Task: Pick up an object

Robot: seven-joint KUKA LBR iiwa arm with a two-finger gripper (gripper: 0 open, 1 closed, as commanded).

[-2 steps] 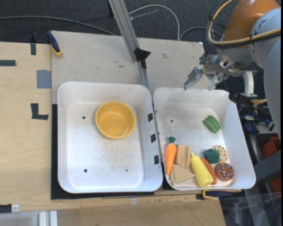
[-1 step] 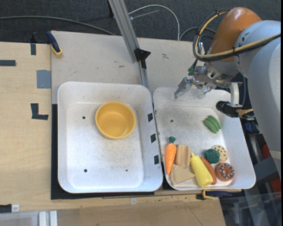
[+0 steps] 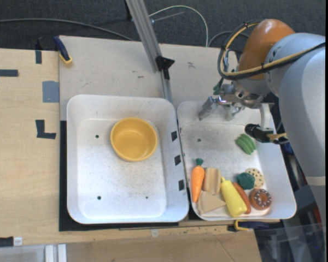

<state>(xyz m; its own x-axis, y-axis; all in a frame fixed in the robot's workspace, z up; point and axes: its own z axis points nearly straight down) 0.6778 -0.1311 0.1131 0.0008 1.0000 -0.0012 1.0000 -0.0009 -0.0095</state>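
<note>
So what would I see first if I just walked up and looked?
Probably the yellow bowl, sitting by itself in the left bin. Next, the heap of toy food in the near corner of the right bin: a carrot, a yellow bottle and a doughnut. Then the big grey arm with its orange band, its tool over that bin's far edge.

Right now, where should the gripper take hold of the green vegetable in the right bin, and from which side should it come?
Probably across the middle of the green vegetable, coming straight down from above. It lies flat and alone on the right bin floor, slanting from upper left to lower right, so closing across its narrow width should fit best. The gripper is at the bin's far edge.
</note>
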